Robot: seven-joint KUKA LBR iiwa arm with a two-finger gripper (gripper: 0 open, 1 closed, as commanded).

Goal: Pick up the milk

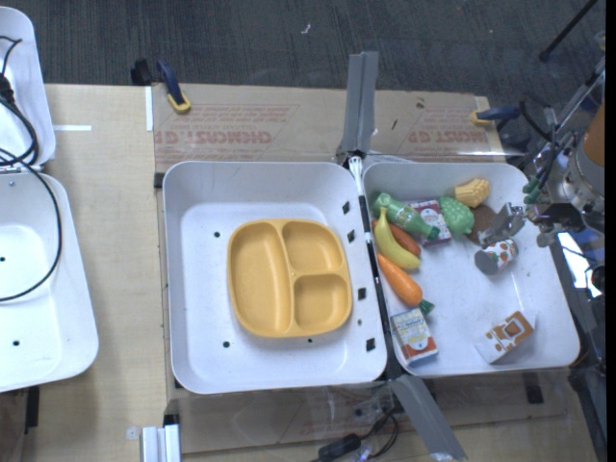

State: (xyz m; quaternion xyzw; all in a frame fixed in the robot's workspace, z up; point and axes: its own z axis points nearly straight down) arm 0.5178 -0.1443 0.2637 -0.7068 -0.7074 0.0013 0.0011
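We judge our gripper [502,227], finger state unreadable, should descend squarely over the milk carton [507,336], which lies tilted near the right bin's [462,362] front right corner.

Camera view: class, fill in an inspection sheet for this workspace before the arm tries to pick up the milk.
Surface: brown bench bearing a left bin and a right bin.
Job's things: front-left carton and front-right carton in the right bin; labels too small to tell which is milk.
Clutter: yellow plate in the left bin; banana, carrot, green bottle and corn in the right bin.
Grippers: gripper over the right bin's far right part.
Cables: black cable looping over white trays at left.
Surroundings: dark floor; clamp on the bench edge.
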